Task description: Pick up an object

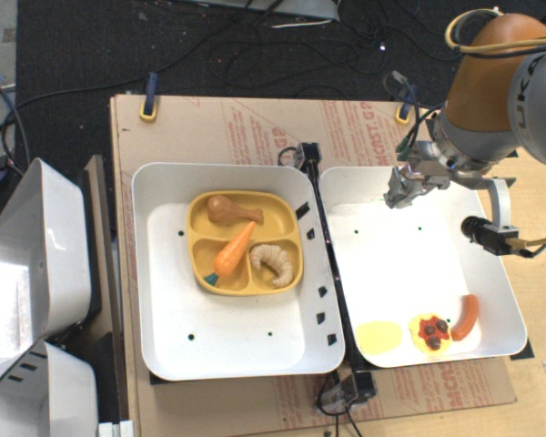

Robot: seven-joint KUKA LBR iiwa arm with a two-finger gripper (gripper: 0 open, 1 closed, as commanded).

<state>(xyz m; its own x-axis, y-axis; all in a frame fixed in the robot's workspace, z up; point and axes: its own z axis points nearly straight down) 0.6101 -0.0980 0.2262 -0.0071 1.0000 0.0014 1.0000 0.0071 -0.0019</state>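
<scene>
Two shallow white bins sit side by side on the tabletop (255, 121). The arm (496, 71) enters from the right, and its claw (402, 189) hangs above the far edge of the right bin (391, 271), with nothing between its fingers; whether they are spread or pressed together cannot be told from here.

The left bin (164, 271) carries a yellow divided plate (196, 215) holding a toy drumstick (232, 210), a toy carrot (235, 248) and a toy shrimp (273, 264), each in its own compartment. In the right bin, near the front edge, lie a yellow disc (379, 337), a small red piece (431, 330) just beside it, and an orange sausage (465, 317) tilted against the front right corner.

Any of these would serve as the object to pick. The sausage looks the most promising, in my judgement: it is long and narrow, and stands apart from the red piece. A good grasp would centre over its middle, turn the fingers across its short axis, and descend straight. The bin wall close behind it may crowd one finger, so approaching from the open side seems wise. The flat disc looks hard to pinch.
</scene>
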